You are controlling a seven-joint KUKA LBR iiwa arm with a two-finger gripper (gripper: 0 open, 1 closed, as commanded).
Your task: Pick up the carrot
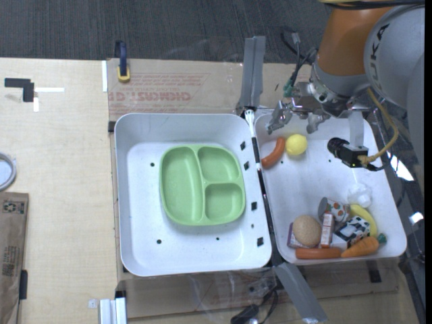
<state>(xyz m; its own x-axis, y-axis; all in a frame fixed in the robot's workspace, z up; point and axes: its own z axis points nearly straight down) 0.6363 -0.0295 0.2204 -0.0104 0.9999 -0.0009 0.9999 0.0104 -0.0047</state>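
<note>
My gripper [295,119] open, empty, upper right above lemon [295,144]; carrot [360,247] lies lower right.

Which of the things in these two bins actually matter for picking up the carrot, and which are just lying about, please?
For the job:
carrot, at the right bin's near corner
gripper, hovering over that bin's far end

Lying about:
green divided plate in the left bin
lemon
sausage beside the lemon
bread roll
banana
</note>
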